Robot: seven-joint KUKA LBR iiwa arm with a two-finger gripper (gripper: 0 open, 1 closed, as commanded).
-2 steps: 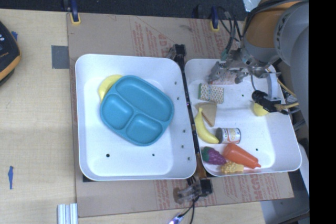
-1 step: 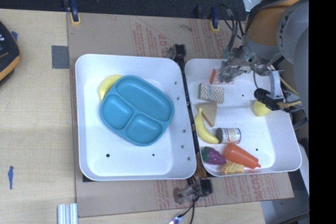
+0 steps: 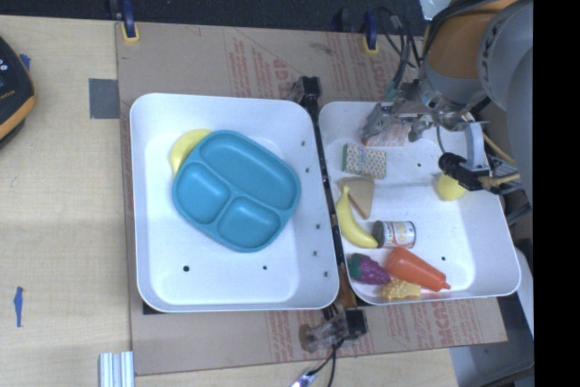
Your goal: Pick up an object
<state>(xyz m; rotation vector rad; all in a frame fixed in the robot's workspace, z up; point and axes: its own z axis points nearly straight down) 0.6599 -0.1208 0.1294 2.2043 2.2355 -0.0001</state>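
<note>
My gripper (image 3: 395,128) hangs over the back left part of the right bin (image 3: 480,231), reaching in from the right. Its fingers stand apart, open, on either side of a pale pink patterned piece (image 3: 391,139) that lies on the bin floor. Just in front of it lies a speckled green and white square (image 3: 364,160). A yellow lemon (image 3: 450,187) sits to the right of the gripper, beside a black part of the wrist. Nothing is lifted between the fingers.
Toward the right bin's front lie a tan wedge (image 3: 362,193), a banana (image 3: 354,223), a small can (image 3: 396,234), purple grapes (image 3: 367,267), a carrot (image 3: 417,269) and corn (image 3: 401,290). The left bin (image 3: 163,267) holds a blue divided plate (image 3: 237,188) over a yellow item (image 3: 188,146).
</note>
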